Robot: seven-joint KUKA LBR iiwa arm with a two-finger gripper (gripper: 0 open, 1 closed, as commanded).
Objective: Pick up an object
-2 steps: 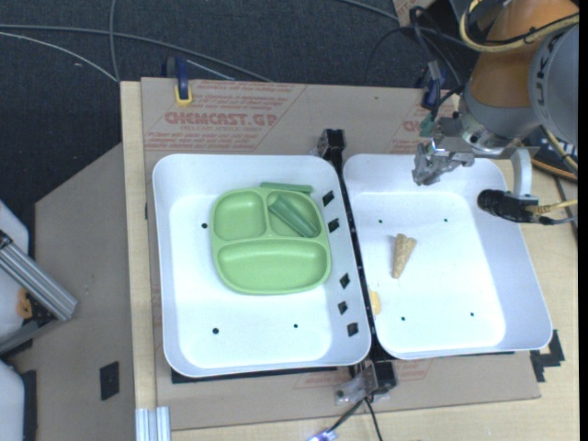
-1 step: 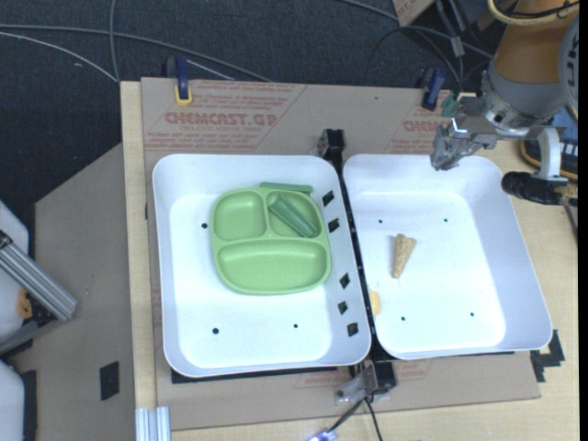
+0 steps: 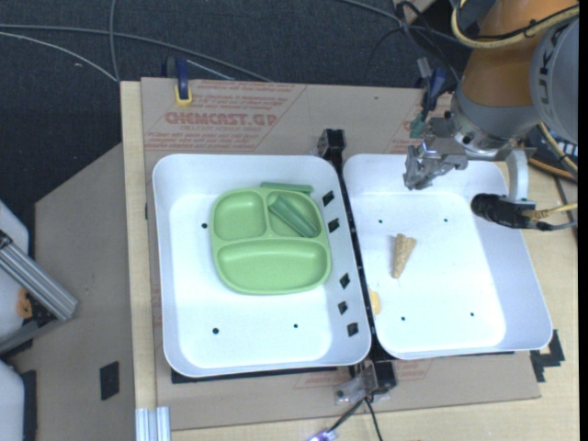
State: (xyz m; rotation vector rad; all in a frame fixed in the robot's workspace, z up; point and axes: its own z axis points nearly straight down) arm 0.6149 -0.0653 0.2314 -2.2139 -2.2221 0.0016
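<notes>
Near edge: cardboard sheet point(image 3: 276, 398) under both bins, with a metal clip point(image 3: 367, 379) at the near end of the seam between them.

Left bin point(image 3: 184, 329) holds a green divided plate point(image 3: 269, 242), roughly centred, sitting flat. A darker green piece point(image 3: 294, 213) lies in the plate's far-right compartment, tilted diagonally.

Right bin point(image 3: 478, 320): a small tan cone point(image 3: 401, 254) lies on its side a bit left of centre, wide end far, tip near. Nothing is touching it. A small yellowish bit point(image 3: 375, 302) sits at the bin's left wall, near the seam.

Gripper point(image 3: 424, 178) is over the far-left part of the right bin, pointing down, well apart from the cone and farther back than it. Nothing is visible between its fingers; can't tell if they're apart or together from this angle.

Far side: a blue-yellow clamp point(image 3: 183, 77) on the cardboard's far-left edge, cables point(image 3: 119, 26) across the dark floor.
</notes>
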